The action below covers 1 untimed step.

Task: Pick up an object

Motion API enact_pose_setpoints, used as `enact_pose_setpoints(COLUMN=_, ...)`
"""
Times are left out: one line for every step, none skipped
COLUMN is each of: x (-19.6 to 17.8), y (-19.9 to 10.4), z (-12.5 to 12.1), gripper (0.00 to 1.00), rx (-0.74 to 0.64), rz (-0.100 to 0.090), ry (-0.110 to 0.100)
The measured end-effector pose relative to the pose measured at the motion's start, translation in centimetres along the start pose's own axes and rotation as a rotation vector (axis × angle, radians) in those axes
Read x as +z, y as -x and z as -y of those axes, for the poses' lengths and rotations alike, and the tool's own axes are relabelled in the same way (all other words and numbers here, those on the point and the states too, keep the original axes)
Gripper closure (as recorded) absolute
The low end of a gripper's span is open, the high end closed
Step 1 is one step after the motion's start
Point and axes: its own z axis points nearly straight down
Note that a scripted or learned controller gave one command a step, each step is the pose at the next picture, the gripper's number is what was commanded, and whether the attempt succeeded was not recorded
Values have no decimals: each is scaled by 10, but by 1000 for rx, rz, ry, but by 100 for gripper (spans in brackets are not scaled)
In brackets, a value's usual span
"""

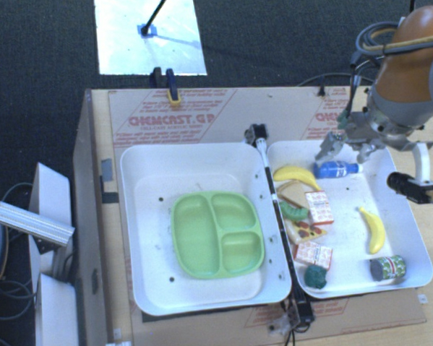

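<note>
The bottle (336, 169), blue with a white cap end, lies on its side at the 12 o'clock edge of the right bin (411, 227). The gripper (347, 146) hangs directly above it; whether it is released or clenched cannot be told, and nothing is seen grasped.

At 9 o'clock from the bottle, just beside it, lies a banana (295, 174). At 7 o'clock from the bottle sits a cluster against the bin's left wall: a sandwich (296, 193), a small carton (320, 207), a green item (294, 211), a pizza slice (304, 233), a second carton (314, 255) and a dark green lump (315, 275). A second banana (374, 230) lies at 5 o'clock, well apart. A can (388, 268) lies on its side at the bin's 5 o'clock corner.

The left bin (148, 172) holds a green divided tray (217, 233) with three compartments.

Both bins rest on a board (199, 112) with red lettering. A clamp (171, 86) grips the board's 12 o'clock edge. The floor (30, 63) is dark carpet, and a pale square sheet (148, 35) lies on it at 12 o'clock. Cables (9, 288) and a metal rail (31, 220) lie at 9 o'clock.
</note>
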Motion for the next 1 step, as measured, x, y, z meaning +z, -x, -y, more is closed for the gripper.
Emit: enact_pose_setpoints(x=87, y=26, z=-40, gripper=0, rx=2, rz=0, ry=-3)
